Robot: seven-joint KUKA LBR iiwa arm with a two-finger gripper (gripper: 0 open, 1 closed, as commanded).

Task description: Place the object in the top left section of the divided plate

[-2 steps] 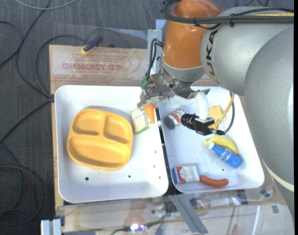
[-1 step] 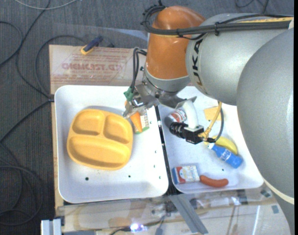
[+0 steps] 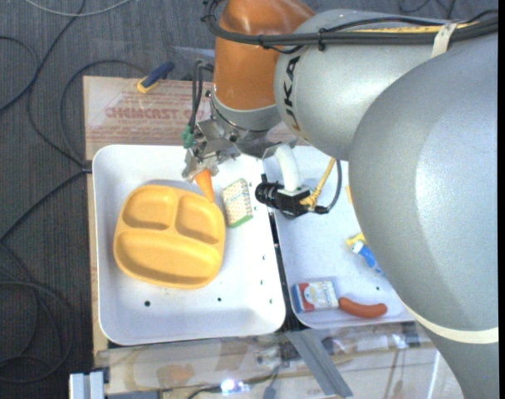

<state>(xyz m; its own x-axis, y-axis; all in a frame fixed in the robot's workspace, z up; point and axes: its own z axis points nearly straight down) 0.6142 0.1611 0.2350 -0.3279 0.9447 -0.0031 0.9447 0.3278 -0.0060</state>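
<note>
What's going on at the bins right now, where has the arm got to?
The KUKA arm reaches in over the left bin, its gripper at the upper right edge of the yellow divided plate. An orange carrot-like object sits just under the gripper, but I cannot tell whether it is gripped. It is not yet in the plate's top left section. A small corn-like piece lies beside the plate. The right bin holds a sausage and a small packet.

The grey arm bears black letters near its orange band, of which "KA" can be read. The cardboard sheet carries red print, too blurred to read.
</note>
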